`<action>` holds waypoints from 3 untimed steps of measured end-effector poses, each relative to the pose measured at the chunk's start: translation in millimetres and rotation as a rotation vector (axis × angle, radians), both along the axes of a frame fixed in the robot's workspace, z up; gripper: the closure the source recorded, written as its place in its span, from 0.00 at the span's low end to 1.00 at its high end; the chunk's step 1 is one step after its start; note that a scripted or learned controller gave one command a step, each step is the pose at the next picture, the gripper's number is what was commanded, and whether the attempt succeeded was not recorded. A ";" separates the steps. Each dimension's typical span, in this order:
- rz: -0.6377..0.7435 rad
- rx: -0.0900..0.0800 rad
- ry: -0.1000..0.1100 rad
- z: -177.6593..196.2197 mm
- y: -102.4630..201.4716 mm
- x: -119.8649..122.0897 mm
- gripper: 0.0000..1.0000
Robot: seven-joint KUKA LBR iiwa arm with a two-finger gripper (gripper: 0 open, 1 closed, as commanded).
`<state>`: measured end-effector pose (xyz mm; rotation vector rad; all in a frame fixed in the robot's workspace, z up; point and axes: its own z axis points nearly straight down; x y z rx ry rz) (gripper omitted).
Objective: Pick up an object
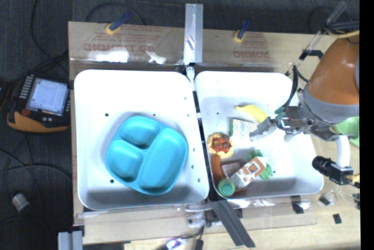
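Note:
My gripper (273,131) hangs over the middle of the right bin (292,181), open, with nothing between its fingers. One finger (260,128) points left toward a green-and-white packet (241,127). A yellow banana-shaped toy (252,111) lies just behind the packet. Nearer the front lie an orange round toy (220,142), a brown-and-orange piece (218,165), a small bottle with a green cap (239,176) and a green leafy item (266,170). They cluster in the bin's left front part, below and left of the gripper.
The left bin (93,91) holds a blue divided plate (147,153). A raised divider (200,132) separates the two bins. The arm's orange band (336,73) and grey wrist overhang the right bin's right wall. A handheld device (41,100) lies off the bench at the left.

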<state>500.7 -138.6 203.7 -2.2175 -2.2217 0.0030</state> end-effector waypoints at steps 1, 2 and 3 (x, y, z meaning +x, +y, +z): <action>0.202 -0.001 -0.001 -30.3 -51.9 73.6 0.00; 0.334 -0.007 -0.013 -98.3 -37.5 120.1 0.00; 0.333 -0.003 -0.014 -89.7 -36.2 120.5 1.00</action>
